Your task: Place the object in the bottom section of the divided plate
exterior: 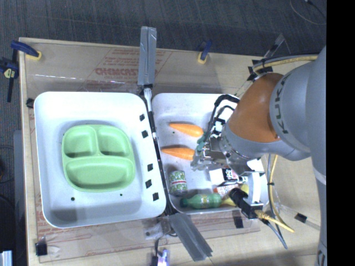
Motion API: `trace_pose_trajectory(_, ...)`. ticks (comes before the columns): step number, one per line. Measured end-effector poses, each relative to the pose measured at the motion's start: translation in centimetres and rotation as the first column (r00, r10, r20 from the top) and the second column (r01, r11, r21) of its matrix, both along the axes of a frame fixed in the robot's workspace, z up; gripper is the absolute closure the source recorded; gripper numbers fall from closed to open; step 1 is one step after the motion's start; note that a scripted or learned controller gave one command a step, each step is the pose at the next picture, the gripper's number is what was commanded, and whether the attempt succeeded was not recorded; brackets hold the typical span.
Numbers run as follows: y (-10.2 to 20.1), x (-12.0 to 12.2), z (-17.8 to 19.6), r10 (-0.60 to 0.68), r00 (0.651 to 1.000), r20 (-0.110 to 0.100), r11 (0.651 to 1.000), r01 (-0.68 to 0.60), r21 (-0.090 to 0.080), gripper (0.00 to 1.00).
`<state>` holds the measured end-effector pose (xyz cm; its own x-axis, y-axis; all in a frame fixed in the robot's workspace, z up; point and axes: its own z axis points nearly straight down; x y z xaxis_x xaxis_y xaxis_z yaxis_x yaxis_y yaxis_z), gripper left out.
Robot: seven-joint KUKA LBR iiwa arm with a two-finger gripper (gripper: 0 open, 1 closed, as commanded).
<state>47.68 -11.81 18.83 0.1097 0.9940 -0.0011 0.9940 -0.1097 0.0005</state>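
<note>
A green divided plate (pixel 99 158) lies in the left bin, with two small sections at the top and one wide section at the bottom. In the right bin lie two orange carrots, one higher (pixel 186 129) and one lower (pixel 176 152). My gripper (pixel 201 150) hangs at the right end of the lower carrot, close to it or touching it. The arm's grey and orange wrist (pixel 258 118) covers much of the right bin.
Below the carrots in the right bin stand a small green can (pixel 177 182) and a green bottle (pixel 202 200) lying on its side. The bins' shared wall (pixel 151 154) runs between plate and carrots. A yellow piece (pixel 229 201) sits by the bottle.
</note>
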Motion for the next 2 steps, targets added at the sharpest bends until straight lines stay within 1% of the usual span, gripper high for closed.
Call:
trace_pose_trajectory(1, 2.2, 0.1, 13.5, -0.452, 0.892, -0.001, 0.892, 0.452, 0.002, 1.0)
trace_pose_trajectory(2, 9.7, 0.0, 6.8, -0.206, 0.979, -0.004, 0.979, 0.206, 0.001, 1.0)
